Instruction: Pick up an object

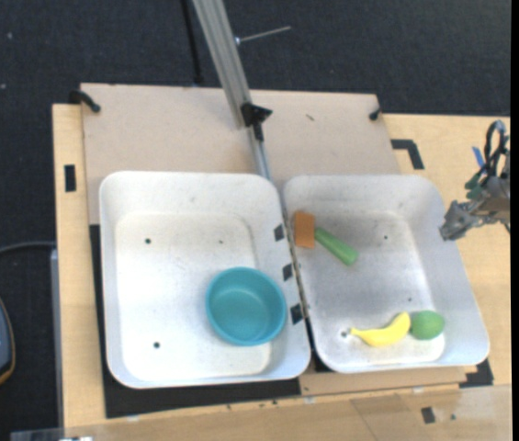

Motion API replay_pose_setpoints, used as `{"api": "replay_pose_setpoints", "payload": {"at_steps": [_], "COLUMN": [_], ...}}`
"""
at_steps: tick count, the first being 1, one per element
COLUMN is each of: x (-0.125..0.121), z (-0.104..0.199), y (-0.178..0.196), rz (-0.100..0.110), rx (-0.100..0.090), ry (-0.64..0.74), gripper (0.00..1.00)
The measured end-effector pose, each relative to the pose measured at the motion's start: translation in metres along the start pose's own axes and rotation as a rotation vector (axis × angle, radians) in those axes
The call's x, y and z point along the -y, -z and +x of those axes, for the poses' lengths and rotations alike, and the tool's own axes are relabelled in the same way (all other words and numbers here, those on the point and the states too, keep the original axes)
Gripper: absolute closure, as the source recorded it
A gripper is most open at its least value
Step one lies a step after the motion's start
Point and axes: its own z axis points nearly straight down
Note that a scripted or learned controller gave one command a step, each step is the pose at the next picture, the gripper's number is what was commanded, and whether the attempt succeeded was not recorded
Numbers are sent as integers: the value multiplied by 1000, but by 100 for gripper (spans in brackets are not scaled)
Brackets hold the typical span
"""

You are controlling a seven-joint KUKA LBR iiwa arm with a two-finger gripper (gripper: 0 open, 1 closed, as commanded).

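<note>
At the camera view's right edge, the gripper [458, 223] shows as a small grey metal assembly with angular, blocky parts ending in a darker tip. Thin dark cables [495, 150] loop above it in curved arcs. The picture is coarse here, so what look like brackets may be plain housing.

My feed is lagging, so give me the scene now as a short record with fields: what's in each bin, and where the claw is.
left bin: teal bowl, near its right front corner
right bin: orange-and-green tool by the left wall; banana and green ball touching at the front
claw: at the right bin's right rim, nothing seen in it
</note>
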Motion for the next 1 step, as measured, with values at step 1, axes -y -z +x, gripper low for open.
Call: {"api": "replay_pose_setpoints", "payload": {"at_steps": [1], "x": [-17], "z": [51], "y": [8], "rz": [3], "rx": [-3], "ry": [4], "gripper": [100]}}
